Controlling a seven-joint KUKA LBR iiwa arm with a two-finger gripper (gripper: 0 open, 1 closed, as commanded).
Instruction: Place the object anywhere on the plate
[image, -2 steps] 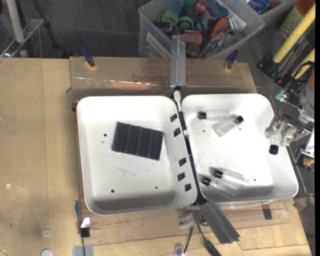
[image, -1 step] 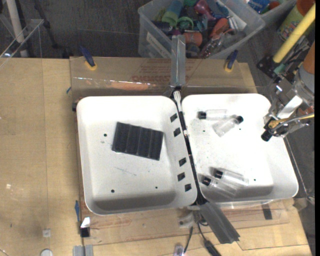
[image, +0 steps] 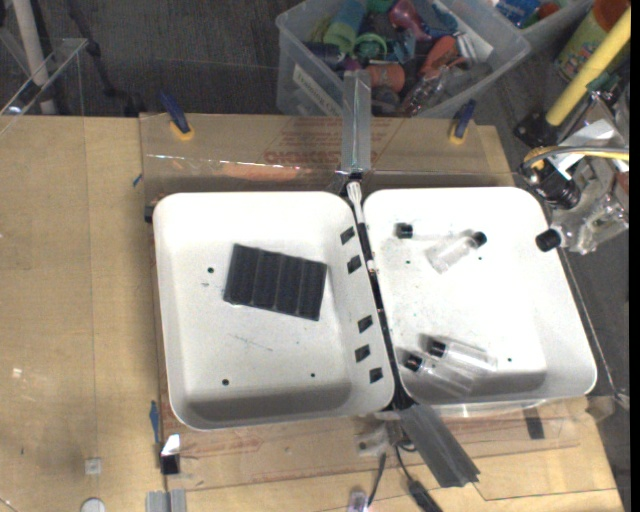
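The dark ribbed plate (image: 276, 281) lies flat in the left bin (image: 180, 225), a little toward 11 o'clock from the centre of that bin, with nothing on it. The objects are all in the right bin (image: 520, 215). One clear vial with a black cap (image: 455, 248) lies near 12 o'clock of that bin, tilted, and a small black cap (image: 403, 231) sits apart from it, toward 9 o'clock. Two more clear vials (image: 447, 360) lie close together at about 6 o'clock, just beside the raised divider (image: 362, 290) between the bins; this divider carries several dark tabs.

The gripper (image: 578, 225) is at 3 o'clock of the view, over the outer rim of the right bin. It is blurred among cables, so how it is set I cannot tell, and no object is seen in it.

The bench (image: 70, 300) is pale wood. Behind it, at 12 o'clock, stands a clear tub of coloured toys (image: 400, 45).
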